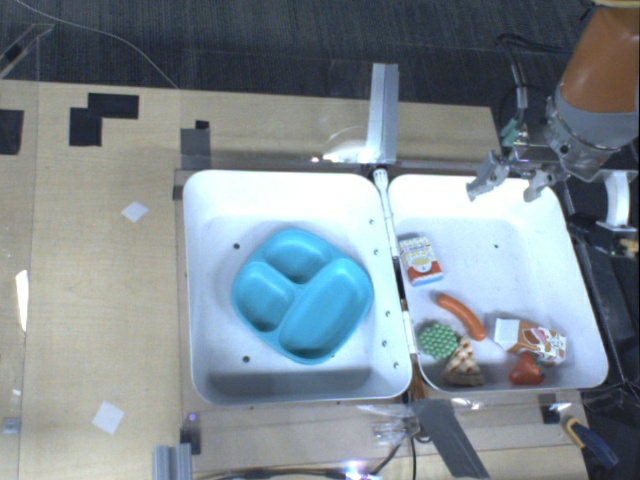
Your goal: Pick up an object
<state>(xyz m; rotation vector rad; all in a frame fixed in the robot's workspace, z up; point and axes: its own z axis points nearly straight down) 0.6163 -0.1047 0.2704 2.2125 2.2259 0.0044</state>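
Observation:
My gripper [510, 179] hangs over the far edge of the right bin [520, 248], its two fingers spread apart with nothing between them. Below it in that bin lie a small red-and-white carton [420, 258], an orange sausage [461, 315], a green round piece [437, 340], a brown pizza-like slice [463, 366], a white and orange carton [535, 340] and a red strawberry [526, 370]. All of these sit toward the near half of the bin, well apart from the gripper.
The left bin [210, 218] holds a blue three-compartment plate [301, 294]. A metal post [383, 113] rises behind the divider between the bins. The arm's orange band [603, 58] is at the upper right.

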